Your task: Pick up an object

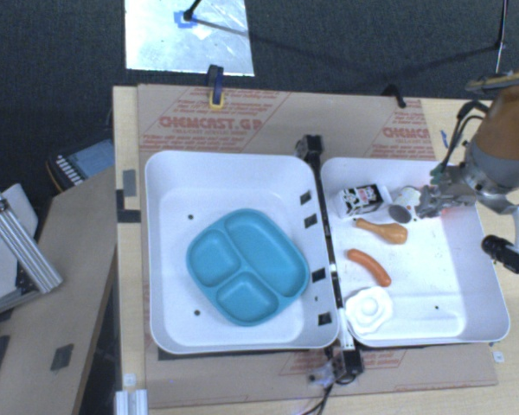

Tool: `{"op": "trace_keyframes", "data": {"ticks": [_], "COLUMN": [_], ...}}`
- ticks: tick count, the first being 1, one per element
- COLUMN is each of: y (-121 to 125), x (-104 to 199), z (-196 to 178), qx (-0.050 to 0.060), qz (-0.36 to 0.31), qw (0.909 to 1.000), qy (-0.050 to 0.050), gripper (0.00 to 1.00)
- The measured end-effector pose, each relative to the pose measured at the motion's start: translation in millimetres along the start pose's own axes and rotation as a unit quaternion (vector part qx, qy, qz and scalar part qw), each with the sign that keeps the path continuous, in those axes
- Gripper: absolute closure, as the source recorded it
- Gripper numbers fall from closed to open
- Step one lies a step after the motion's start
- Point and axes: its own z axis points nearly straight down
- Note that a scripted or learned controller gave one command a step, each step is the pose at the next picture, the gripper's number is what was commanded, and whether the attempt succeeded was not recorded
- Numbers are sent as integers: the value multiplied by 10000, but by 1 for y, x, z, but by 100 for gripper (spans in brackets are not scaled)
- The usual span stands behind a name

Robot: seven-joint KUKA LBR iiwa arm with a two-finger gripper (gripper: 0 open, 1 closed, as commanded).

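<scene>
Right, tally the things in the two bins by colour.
Blue: 1, the tray
Orange: 2, the sausage and the drumstick
White: 1, the egg
Black and white: 1, the carton
Grey: 1, the cup
Total: 6

The two white bins (233,167) look like smooth, shiny plastic. In the left bin, the blue tray (246,266) is smooth plastic with a soft shine. Right of the tray, the orange sausage (368,266) and the white egg toy (368,309) look like smooth plastic too. Under the bins, the board (242,119) looks like flat, dull brown paper. Behind the board lies a shiny metal sheet (189,26) on rough dark carpet (52,59).
</scene>
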Motion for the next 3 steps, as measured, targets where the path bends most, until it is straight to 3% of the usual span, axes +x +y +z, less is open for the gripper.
{"op": "trace_keyframes", "data": {"ticks": [2, 3], "y": [5, 13], "x": [-9, 52], "z": [-116, -106], "qx": [-11, 18], "qz": [-3, -25], "qw": [10000, 10000], "qy": [-4, 14], "gripper": [100, 100]}}
